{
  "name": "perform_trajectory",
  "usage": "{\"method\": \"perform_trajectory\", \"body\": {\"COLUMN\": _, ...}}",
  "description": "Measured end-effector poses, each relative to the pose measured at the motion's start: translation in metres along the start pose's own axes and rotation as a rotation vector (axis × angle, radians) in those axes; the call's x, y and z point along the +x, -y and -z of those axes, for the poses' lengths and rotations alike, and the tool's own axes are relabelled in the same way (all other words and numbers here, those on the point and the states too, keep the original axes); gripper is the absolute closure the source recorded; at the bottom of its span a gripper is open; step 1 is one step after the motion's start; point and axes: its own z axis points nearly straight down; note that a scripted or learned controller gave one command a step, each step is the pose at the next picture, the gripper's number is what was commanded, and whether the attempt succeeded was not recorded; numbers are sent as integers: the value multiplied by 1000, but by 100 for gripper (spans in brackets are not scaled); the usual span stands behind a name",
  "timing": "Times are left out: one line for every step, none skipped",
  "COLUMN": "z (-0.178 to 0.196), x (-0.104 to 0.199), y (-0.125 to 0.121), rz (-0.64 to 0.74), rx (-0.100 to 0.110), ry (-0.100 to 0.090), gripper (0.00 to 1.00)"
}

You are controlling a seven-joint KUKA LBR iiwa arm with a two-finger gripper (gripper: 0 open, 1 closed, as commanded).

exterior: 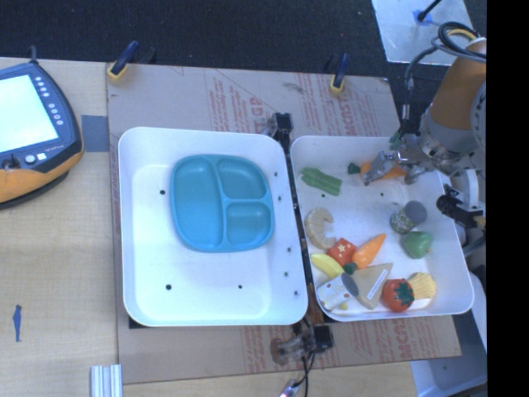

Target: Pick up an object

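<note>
Several toy foods lay at the near end of the right bin point(459, 246), including a tomato point(397, 295) and a carrot point(369, 247). Farther back, the gripper point(387, 169) hovered over an orange piece point(395, 172); whether its fingers were apart could not be determined.
</note>
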Motion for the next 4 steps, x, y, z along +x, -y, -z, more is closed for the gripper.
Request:
{"method": "perform_trajectory", "body": {"z": 10, "x": 0, "y": 0, "rz": 2, "rx": 3, "ry": -1, "gripper": 100}}
{"method": "perform_trajectory", "body": {"z": 10, "x": 0, "y": 0, "rz": 3, "rx": 3, "ry": -1, "gripper": 0}}
{"method": "perform_trajectory", "body": {"z": 0, "x": 0, "y": 0, "rz": 0, "rx": 0, "ry": 0, "gripper": 0}}
{"method": "perform_trajectory", "body": {"z": 16, "x": 0, "y": -2, "rz": 5, "rx": 2, "ry": -1, "gripper": 100}}
